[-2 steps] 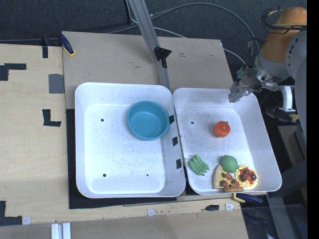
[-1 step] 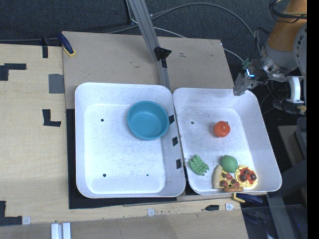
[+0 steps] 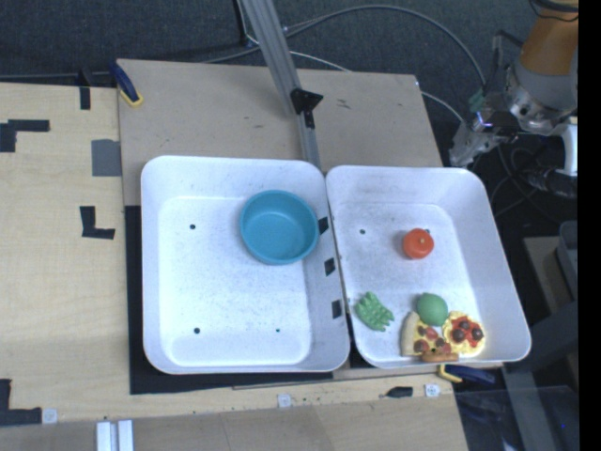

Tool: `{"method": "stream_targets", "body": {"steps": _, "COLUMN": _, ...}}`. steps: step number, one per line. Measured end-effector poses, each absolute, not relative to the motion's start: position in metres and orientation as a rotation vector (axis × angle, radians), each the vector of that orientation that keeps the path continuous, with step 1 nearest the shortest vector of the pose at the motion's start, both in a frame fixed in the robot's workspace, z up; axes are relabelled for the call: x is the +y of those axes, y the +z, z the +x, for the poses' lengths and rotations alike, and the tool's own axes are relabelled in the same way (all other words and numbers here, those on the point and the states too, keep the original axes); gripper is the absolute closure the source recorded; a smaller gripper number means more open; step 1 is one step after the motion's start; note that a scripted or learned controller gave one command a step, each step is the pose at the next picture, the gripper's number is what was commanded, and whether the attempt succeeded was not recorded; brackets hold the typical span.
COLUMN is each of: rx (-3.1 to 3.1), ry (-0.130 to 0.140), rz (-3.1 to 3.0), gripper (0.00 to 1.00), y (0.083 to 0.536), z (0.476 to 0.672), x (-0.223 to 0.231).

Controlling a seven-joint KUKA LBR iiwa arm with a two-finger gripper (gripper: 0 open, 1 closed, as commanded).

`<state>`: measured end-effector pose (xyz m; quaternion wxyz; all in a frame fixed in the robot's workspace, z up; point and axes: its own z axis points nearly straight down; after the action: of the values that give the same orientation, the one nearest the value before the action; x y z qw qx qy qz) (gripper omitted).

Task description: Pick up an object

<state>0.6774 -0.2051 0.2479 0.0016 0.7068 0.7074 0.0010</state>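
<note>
A blue bowl (image 3: 279, 226) sits upright in the left bin (image 3: 169, 280), near its back right corner. The right bin (image 3: 470, 195) holds a red tomato (image 3: 418, 243) near its middle. Along that bin's front lie a green leafy piece (image 3: 374, 311), a round green fruit (image 3: 432, 306), a pizza slice (image 3: 423, 339) and a red and yellow topped piece (image 3: 464, 331). My gripper (image 3: 467, 145) hangs outside the bins, just beyond the right bin's back right corner, well away from every object. It carries nothing that I can see.
A slanted metal pole (image 3: 282, 59) crosses the board behind the bins and ends between them. Cables (image 3: 413, 26) loop over the dark floor at the back right. Blue and yellow clamps (image 3: 127, 85) sit at the board's corners.
</note>
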Motion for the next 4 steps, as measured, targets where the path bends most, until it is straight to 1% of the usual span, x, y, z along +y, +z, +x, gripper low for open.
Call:
{"method": "stream_targets", "body": {"steps": 1, "rx": 2.22, "ry": 0.003, "rz": 2.218, "gripper": 1.0, "y": 0.294, "z": 0.678, "x": -0.205}}
{"method": "stream_targets", "body": {"steps": 4, "rx": 2.227, "ry": -0.001, "rz": 2.218, "gripper": 1.0, "y": 0.241, "z": 0.668, "x": -0.049}}
